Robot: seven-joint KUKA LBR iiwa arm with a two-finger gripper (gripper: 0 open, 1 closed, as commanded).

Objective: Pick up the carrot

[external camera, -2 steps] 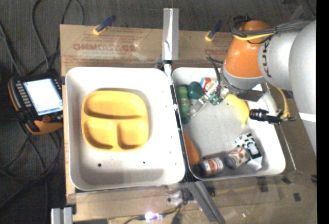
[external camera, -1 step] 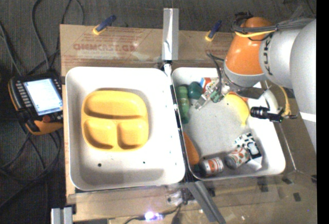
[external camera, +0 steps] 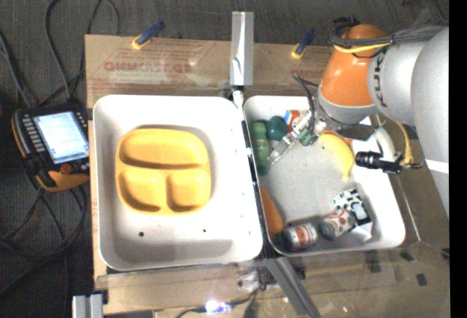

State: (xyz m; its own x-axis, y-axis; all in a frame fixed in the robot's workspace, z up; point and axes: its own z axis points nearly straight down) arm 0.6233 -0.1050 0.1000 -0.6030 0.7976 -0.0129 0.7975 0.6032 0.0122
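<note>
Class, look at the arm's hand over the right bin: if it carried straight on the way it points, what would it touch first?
The hand points toward the bin's left side, so it would probably meet the green bottle first, though depth is unclear. The carrot lies nearer the front, off that line.

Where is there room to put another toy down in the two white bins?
The left bin has bare white floor all around the yellow tray, widest below it. The right bin is crowded: carrot by its left wall, cans along the bottom, gripper up top. One bare patch sits mid-floor.
</note>
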